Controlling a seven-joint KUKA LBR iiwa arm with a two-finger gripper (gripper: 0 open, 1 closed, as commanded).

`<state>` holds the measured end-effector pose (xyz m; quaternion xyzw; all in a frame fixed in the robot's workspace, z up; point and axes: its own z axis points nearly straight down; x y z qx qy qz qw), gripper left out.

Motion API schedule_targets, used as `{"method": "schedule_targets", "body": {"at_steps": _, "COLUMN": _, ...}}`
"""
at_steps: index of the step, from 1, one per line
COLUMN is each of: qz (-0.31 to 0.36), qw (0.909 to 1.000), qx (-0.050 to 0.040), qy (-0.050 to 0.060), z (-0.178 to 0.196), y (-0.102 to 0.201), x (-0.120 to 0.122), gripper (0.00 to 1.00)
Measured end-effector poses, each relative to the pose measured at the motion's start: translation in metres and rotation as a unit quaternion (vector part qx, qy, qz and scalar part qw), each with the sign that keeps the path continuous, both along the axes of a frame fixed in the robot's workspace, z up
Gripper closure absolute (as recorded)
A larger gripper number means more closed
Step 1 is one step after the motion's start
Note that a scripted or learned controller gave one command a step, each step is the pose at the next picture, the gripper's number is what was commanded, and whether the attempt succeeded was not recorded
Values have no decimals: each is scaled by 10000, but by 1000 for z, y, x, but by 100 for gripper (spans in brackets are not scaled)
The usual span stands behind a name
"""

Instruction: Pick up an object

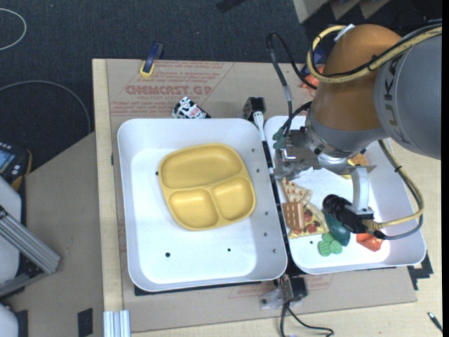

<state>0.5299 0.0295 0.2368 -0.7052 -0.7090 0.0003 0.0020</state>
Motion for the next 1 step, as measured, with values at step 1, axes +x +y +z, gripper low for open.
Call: {"method": "schedule_targets", "body": {"at_steps": 1, "qz": 4, "qw": 10000, "qx": -2, "qy": 9, "z": -21, "y": 57, "x": -14, "gripper": 100}}
